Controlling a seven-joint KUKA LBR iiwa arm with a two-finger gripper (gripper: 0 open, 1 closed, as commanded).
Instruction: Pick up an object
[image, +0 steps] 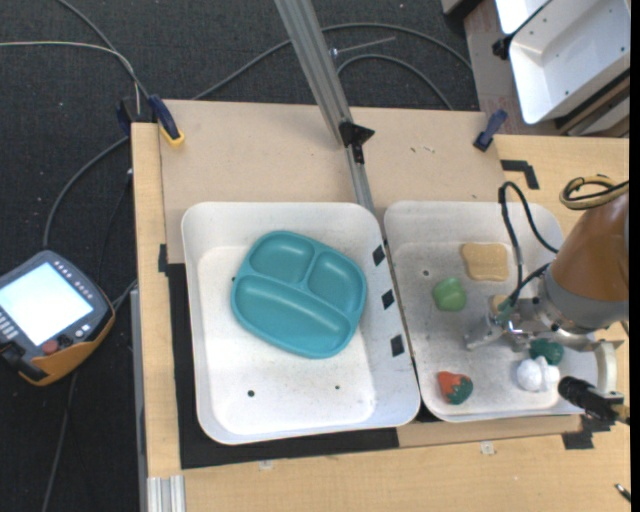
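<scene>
Two bins from my overhead camera, arm down in the right one.

I see a teal divided plastic plate (299, 293) in the left white bin (215, 400); the right white bin (425, 395) holds a tan sponge-like block (486, 262), green lump (450, 294), red-green strawberry toy (455, 387), white ball (530, 375), and the gripper (500, 328).

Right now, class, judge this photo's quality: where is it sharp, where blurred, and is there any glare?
Camera view: even, soft light with faint shadows; the teal plate and the tan block look crisp; the claw is smeared and hard to read; the handheld screen at the left is washed out to near white.
</scene>
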